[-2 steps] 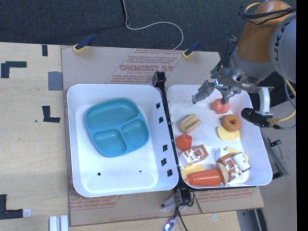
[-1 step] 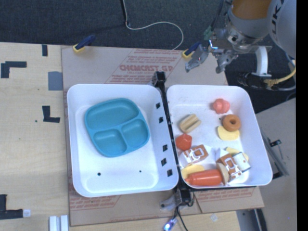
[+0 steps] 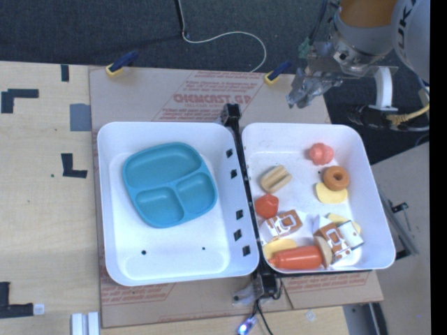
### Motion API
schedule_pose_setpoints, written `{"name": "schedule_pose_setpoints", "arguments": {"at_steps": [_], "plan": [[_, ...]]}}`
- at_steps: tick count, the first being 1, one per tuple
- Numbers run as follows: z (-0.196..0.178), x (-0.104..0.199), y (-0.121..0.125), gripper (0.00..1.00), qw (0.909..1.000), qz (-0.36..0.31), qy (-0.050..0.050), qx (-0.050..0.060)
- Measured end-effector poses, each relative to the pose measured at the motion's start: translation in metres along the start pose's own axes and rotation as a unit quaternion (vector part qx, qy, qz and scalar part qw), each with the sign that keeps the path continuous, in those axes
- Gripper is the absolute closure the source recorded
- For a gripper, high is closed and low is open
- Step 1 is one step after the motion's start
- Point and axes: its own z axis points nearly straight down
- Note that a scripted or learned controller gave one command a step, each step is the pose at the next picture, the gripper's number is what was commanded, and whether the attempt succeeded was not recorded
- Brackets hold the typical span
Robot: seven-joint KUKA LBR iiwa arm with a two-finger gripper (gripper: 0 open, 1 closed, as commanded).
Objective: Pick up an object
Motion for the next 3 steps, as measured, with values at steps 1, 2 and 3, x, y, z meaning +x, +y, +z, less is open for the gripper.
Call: {"name": "schedule_pose_setpoints", "arguments": {"at_steps": [1,2,3], "plan": [[0.127,0.039,0.004,1.00,1.0000,0.000,0.000,0.005],[0.158,0.016,-0.049,1.00,1.0000,0.002,0.000,0.004],[0.049,0.073,-0.079,1.00,1.0000,-0.002,0.001,-0.003]]}}
